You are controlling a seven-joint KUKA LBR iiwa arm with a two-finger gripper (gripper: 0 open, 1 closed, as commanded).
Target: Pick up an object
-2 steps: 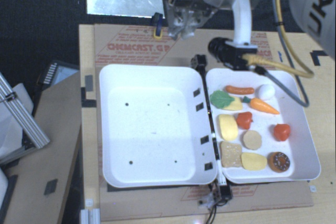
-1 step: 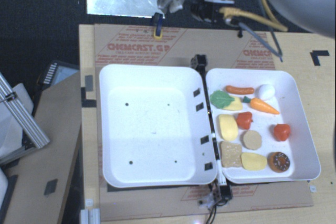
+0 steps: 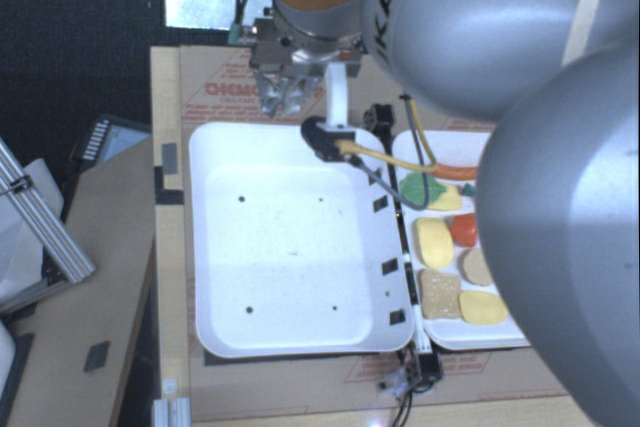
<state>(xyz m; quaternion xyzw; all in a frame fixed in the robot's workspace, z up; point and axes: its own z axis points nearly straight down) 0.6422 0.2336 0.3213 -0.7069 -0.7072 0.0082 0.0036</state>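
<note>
Camera view, looking down at a slant on two shallow white bins set side by side on a cardboard-covered bench (image 3: 215, 85). Left bin (image 3: 220, 245): bare white floor marked by a few small dark dots. Right bin (image 3: 440, 340), partly covered by the grey arm (image 3: 520, 65): a cluster of toy food items, including a green leafy piece (image 3: 422, 188), an orange carrot-like piece (image 3: 458, 172) whose long axis runs roughly left to right with its visible end pointing toward the left bin, a red piece (image 3: 463, 229), a pale yellow oblong piece (image 3: 435, 243) with its long axis running toward and away from the camera, a tan speckled block (image 3: 440, 294), and a yellow piece (image 3: 483, 307) at the near edge. Gripper (image 3: 284, 97): poised over the bench just beyond the far rim of the left bin, well apart from the food items; whether it is spread or closed cannot be told, and nothing is seen within it.
</note>
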